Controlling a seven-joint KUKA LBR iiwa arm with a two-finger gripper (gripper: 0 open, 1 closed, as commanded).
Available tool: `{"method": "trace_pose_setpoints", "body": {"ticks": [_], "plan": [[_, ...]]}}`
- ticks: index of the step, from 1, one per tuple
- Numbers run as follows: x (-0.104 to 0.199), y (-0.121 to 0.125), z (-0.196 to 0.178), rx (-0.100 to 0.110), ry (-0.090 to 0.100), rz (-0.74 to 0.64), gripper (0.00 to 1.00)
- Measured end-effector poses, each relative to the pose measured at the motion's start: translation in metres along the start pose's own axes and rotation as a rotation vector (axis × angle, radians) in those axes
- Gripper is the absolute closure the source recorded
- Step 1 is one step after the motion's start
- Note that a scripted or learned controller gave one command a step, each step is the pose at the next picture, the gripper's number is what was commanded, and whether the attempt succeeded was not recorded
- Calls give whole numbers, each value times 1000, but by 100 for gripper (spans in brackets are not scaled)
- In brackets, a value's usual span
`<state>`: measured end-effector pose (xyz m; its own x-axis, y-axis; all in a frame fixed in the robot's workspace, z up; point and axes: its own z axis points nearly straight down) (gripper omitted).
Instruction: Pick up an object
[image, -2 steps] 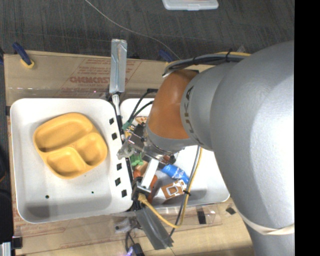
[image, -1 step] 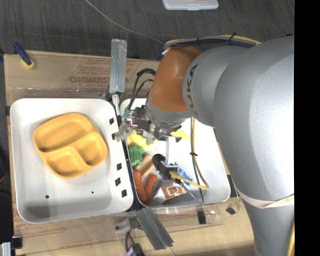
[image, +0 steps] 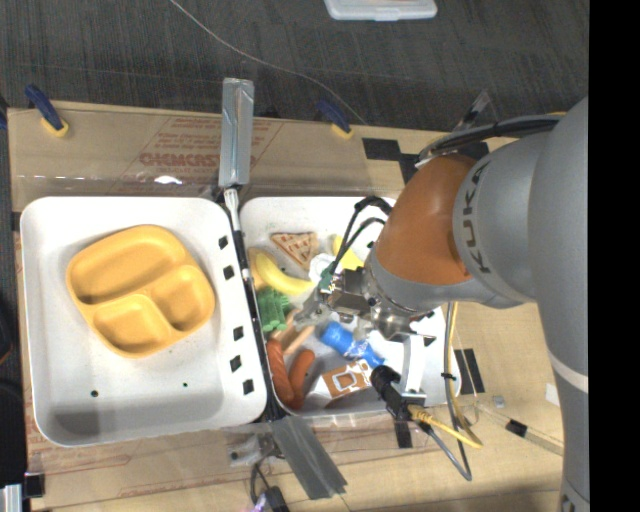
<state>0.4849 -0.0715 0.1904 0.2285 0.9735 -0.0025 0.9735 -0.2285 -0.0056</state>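
Figure legend, ordered outward from the right bin (image: 300, 212), the landmark for every position given.

At the near wall of the right bin, a small card with an orange-and-white print (image: 345, 382) is being shown lying flat. Just beside it, toward the divider between the two bins, two red-brown sausage-like pieces (image: 290, 372) are being shown side by side. At the middle of the right bin, a blue object (image: 348, 342) is being partly covered by the gripper (image: 350, 300), which is being held low over the pile by the grey arm with its orange band (image: 430, 235). How far the jaws are parted, and whether anything is being gripped, cannot be told, since the wrist is being seen from above. Beyond the gripper, green leafy items (image: 272, 308), a yellow banana (image: 278, 275) and a triangular slice (image: 293, 245) are being shown against the bin's divider side and far half.

Left of the right bin, a yellow compartment tray (image: 140, 288) is being held in the other bin (image: 40, 300).

Risk, as judged: the candidate objects are being crowded together, so two may be pinched at once, or a rounded piece may be squeezed out sideways. The loose cables by the wrist may be snagged on the bin wall.
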Motion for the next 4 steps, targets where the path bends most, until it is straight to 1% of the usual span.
{"method": "trace_pose_setpoints", "body": {"ticks": [1,2,3,4], "plan": [[-22,79,95,5,1,153,0],[15,161,81,-1,3,280,0],[-59,94,99,0,2,204,0],[-69,31,99,0,3,230,0]]}}
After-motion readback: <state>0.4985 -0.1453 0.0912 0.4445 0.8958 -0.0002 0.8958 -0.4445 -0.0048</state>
